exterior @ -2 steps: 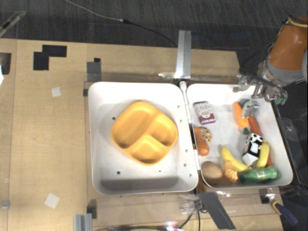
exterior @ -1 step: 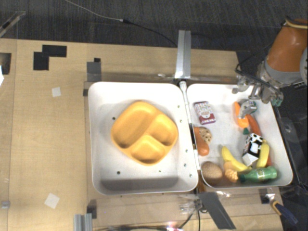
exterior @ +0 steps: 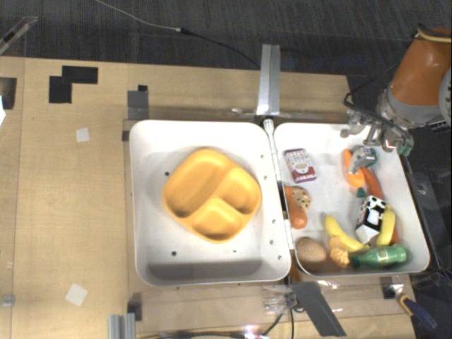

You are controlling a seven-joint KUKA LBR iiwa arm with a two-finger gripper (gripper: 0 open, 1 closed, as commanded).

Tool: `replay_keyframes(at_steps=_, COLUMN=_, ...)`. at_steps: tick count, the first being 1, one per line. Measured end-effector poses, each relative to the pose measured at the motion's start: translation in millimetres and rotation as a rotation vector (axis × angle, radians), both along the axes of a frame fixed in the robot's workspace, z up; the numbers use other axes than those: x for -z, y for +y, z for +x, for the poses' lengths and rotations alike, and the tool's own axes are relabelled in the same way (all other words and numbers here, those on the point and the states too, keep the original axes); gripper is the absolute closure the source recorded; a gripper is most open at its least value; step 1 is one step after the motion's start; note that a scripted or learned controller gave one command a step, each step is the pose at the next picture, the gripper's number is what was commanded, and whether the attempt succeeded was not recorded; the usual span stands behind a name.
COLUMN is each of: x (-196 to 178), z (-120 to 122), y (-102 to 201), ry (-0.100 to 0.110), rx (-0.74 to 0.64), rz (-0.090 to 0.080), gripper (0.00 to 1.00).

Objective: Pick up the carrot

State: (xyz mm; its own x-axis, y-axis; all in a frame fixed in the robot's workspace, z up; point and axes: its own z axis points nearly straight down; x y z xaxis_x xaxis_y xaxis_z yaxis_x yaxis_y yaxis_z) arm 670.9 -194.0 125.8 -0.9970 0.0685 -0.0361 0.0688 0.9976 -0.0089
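Observation:
The carrot is orange and lies at a slant near the far right wall of the right bin. Its upper end is partly covered by my gripper, which hangs right over that end, low in the bin. The grey arm with its orange band reaches in from the upper right. The rest of the carrot runs down toward a black-and-white toy.
The right bin also holds a red-and-white carton, a sausage, a brown potato, a banana, a yellow piece and a green bottle. A yellow divided plate sits in the left bin.

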Motion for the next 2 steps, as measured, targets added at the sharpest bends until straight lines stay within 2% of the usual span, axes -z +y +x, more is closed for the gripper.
replay_keyframes(at_steps=2, x=0.1, z=0.3, y=1.0, ry=-0.001, rx=0.019, rz=0.001, gripper=0.0)
